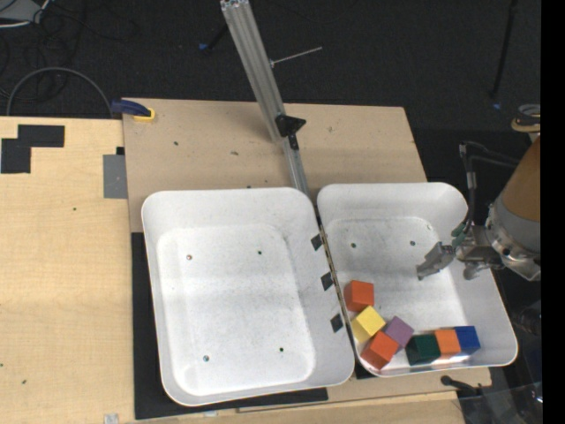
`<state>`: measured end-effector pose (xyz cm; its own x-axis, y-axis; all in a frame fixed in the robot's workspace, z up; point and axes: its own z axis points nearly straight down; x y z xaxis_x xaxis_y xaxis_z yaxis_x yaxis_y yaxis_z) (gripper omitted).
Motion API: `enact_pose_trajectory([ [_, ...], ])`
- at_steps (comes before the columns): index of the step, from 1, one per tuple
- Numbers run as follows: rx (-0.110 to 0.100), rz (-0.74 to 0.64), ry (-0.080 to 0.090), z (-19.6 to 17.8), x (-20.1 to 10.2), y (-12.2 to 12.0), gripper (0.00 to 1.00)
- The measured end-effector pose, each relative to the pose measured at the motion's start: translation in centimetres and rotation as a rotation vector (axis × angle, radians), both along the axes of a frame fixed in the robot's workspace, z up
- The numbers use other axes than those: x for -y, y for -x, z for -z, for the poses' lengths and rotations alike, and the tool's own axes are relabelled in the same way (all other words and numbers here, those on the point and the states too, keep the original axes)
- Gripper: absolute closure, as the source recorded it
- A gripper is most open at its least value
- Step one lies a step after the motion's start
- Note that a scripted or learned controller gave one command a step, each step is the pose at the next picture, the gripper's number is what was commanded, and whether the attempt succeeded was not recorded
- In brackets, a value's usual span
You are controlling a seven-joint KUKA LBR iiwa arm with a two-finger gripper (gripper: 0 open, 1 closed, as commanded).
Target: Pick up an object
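**Blocks heaped in the right bin's near corner, gripper above the bin's right side**

The things to be picked are small coloured blocks, all lying in the right bin (388, 203). They crowd its near edge: an orange block (359, 294) lies closest to the divider between the bins, a yellow block (368, 322) just below it, and a second orange block (382, 348) touching the yellow one's lower side. A purple block (399, 331) sits beside these, and a row of three runs rightward along the bin's near wall: a dark green block (423, 349), a third orange block (448, 341) and a blue block (467, 338), packed side by side.

The rest of the right bin's floor is bare white, speckled with dark dots. The left bin (229, 203) has a few small dark spots on its floor.

The gripper (450, 260) hangs over the right side of the right bin, well apart from the blocks, its fingers spread with nothing between them. The grey arm (516, 228) enters from the right.

A slanted aluminium rail (260, 78) rises behind the bins over the wooden bench (212, 144).
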<state>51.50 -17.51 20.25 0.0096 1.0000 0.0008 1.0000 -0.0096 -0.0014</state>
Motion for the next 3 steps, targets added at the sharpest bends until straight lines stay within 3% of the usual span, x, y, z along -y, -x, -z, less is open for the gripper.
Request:
enact_pose_trajectory([
  [1,-0.004,0.002,-0.001,1.6,-0.3,0.0,0.00],
  [2,-0.004,0.006,-0.001,0.6,-0.2,0.0,1.00],
  [3,-0.005,0.006,-0.002,-0.4,-0.1,0.0,1.00],
])
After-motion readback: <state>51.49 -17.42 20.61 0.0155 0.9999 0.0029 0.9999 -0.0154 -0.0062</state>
